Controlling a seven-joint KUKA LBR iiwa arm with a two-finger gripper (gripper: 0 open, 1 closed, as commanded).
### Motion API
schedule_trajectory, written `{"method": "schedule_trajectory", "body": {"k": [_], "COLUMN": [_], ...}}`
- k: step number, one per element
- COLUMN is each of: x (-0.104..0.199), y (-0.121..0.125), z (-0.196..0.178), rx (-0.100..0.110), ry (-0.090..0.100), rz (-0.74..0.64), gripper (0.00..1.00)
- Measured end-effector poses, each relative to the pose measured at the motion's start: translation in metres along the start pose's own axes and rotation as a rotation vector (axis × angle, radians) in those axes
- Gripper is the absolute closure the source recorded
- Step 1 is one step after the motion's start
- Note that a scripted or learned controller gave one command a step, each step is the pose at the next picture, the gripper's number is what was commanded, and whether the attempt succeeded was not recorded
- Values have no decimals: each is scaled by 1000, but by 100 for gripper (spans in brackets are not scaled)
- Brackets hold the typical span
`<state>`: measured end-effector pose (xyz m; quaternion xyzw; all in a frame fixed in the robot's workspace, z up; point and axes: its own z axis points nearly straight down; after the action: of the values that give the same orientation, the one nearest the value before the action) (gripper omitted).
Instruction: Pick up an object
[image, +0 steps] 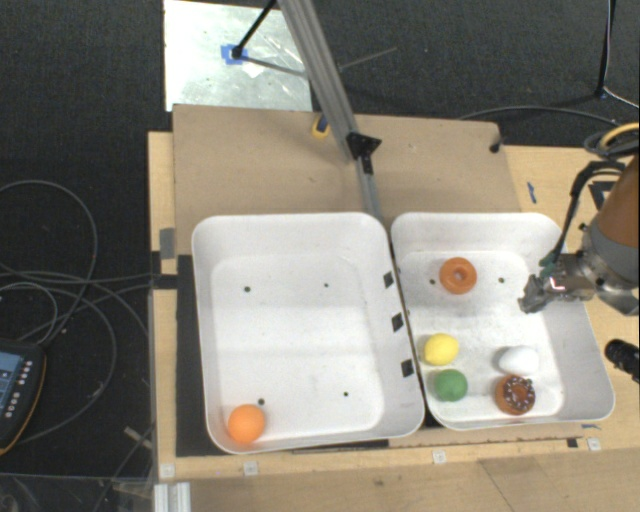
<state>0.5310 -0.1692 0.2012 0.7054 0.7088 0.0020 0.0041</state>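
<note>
Six objects lie in the two bins, and we judge that none has been picked up. We count five in the right bin (480, 225): an orange ring (458, 275), a yellow ball (441, 349), a green ball (450, 385), a white ball (518, 360) and a brown doughnut (515, 395). An orange ball (246, 423) sits alone in the near corner of the left bin (290, 225). Our gripper (535, 295) hangs over the right bin's far side, apart from the ring and above the white ball in the view; whether it is spread or closed we cannot tell. We see nothing in it. Choosing, descending, grasping and lifting all remain.
</note>
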Motion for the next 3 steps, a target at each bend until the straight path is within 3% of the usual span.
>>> {"method": "schedule_trajectory", "body": {"k": [1,2,3], "x": [-1,51,100], "y": [2,24,28], "z": [-24,-18,-18], "rx": [3,5,7], "ry": [1,4,5], "rz": [-1,-6,-5], "gripper": [100,100,100]}}
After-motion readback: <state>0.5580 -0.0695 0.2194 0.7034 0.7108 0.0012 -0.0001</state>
